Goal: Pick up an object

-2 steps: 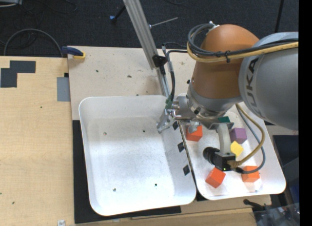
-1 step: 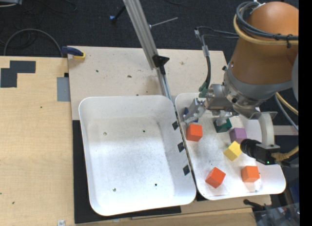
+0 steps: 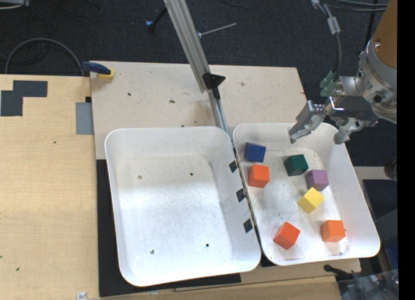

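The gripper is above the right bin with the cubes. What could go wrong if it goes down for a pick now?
1. The two-finger gripper hangs open over the far edge of the right white bin; a straight descent may hit the rim or close on nothing.
2. The small dark green cube sits close to the small purple cube, so a finger may nudge the neighbour instead of clearing it.

Desk (image 3: 162, 91): pale wood, speckled with dark marks. Floor (image 3: 97, 13): dark carpet, crossed by loose black cables (image 3: 39, 49). Aluminium rail (image 3: 188, 36): slanting over the desk.
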Motion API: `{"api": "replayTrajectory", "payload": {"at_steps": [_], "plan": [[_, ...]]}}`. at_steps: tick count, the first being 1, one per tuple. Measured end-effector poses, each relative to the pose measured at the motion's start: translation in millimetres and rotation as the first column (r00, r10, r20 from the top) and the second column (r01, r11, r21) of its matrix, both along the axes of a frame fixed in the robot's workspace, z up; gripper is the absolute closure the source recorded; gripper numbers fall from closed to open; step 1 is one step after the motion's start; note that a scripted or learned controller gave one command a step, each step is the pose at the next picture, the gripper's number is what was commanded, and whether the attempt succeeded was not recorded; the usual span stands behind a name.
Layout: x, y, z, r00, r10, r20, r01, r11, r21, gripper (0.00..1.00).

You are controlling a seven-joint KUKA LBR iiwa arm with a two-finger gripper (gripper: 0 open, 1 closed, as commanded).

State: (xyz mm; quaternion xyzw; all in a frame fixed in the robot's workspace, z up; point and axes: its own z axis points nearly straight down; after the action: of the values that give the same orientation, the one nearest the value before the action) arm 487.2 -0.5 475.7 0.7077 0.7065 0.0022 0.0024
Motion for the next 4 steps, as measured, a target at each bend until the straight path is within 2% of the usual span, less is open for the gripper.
{"api": "replayTrajectory", "payload": {"at_steps": [1, 2, 3, 4], "plan": [[0, -47, 39, 1.000, -0.002, -0.004, 0.002, 1.000, -0.001, 0.00], [0, -101, 53, 1.000, -0.003, -0.006, 0.003, 1.000, -0.002, 0.00], [0, -79, 65, 1.000, 0.005, -0.007, -0.005, 1.000, 0.000, 0.00], [35, -93, 64, 1.000, 0.001, -0.008, -0.001, 1.000, -0.001, 0.00]]}}
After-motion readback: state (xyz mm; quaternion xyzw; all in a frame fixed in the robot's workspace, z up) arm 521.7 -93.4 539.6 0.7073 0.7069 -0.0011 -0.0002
